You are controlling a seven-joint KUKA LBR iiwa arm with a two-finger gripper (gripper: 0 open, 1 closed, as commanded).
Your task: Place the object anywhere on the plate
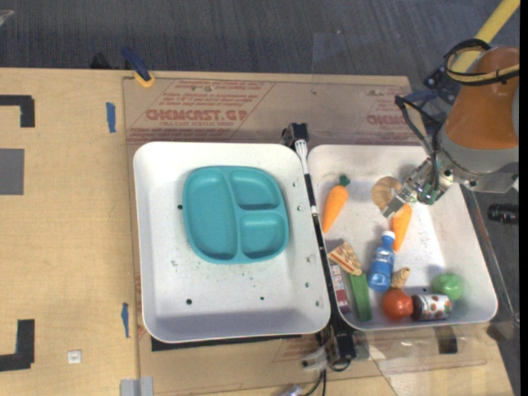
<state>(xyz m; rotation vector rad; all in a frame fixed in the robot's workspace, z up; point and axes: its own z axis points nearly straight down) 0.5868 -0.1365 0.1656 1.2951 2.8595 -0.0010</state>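
- The object nearest the claw is taken to be a small orange carrot (402, 224); it is seen in the right bin (483, 271), near the middle of that bin's far half.
- Its long axis is set nearly along the bin's depth, slightly slanted: the thick end is turned toward the far edge and touches the claw tips, the narrow tip is pointed toward the near edge.
- The gripper (415, 195) is found just over the carrot's thick end, beside a tan round piece (384, 191); whether its fingers are spread or pressed together cannot be told, and no object is seen clearly between them.
- A blue-and-white bottle (381, 268) is laid just below the carrot's tip.
- A second, larger carrot (334, 205) with a green top is placed near the right bin's left edge, its green end toward the far edge.
- Along the near edge a pizza-slice toy (345, 258), a green stick-shaped piece (359, 294), a red tomato-like ball (397, 304), a small can (433, 306) and a green round piece (449, 285) are gathered.
- The teal plate (235, 214), divided into three compartments, is set in the left bin (157, 246), toward its far edge, well apart from the carrot.
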